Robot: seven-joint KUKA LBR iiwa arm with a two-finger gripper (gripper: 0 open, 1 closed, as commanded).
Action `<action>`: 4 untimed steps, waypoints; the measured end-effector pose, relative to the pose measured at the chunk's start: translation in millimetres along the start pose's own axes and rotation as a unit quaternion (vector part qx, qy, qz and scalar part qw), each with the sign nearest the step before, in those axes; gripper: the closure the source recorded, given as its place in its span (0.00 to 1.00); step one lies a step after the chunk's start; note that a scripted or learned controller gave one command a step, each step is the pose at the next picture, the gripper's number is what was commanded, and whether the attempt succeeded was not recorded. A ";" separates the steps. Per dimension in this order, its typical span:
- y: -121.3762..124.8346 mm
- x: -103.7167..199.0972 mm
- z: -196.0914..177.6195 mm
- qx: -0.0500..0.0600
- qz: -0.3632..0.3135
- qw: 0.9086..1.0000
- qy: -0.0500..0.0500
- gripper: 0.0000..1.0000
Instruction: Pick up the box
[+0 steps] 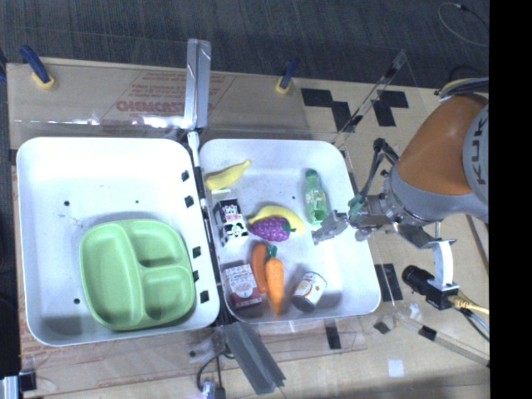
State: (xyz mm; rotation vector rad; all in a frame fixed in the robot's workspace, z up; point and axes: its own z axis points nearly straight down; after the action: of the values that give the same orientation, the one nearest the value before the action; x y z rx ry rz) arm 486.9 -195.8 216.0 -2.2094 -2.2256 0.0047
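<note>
Gripper (330, 227) fingers are seen slightly apart and clamped on nothing, over the right bin (357, 293) beside the green bottle (314, 195), while the box (241, 283) is left lying near the bin's front edge, touching the carrot (273, 280).

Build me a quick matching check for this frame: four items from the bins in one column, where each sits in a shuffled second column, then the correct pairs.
Items:
1. green divided plate
2. green bottle
3. red box
4. carrot

Places:
A. right bin, far right part, just left of the tool
B. left bin, near half
C. right bin, right beside the red box
D. right bin, near left corner, against the divider

Pairs: 1-B, 2-A, 3-D, 4-C
</note>
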 end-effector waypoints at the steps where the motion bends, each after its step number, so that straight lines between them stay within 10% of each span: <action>1: -11.0 -14.9 -226.3 -0.002 -0.008 1.000 -0.001 0.00; 2: -9.2 -13.9 -235.4 -0.001 -0.012 1.000 -0.001 1.00; 3: 47.2 49.2 -224.7 -0.002 0.038 0.999 -0.002 1.00; 4: 169.8 64.5 -224.1 0.000 0.086 0.996 -0.001 1.00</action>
State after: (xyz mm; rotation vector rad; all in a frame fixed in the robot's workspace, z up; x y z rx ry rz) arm 657.6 -130.5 439.1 -2.3945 -2.0294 0.0075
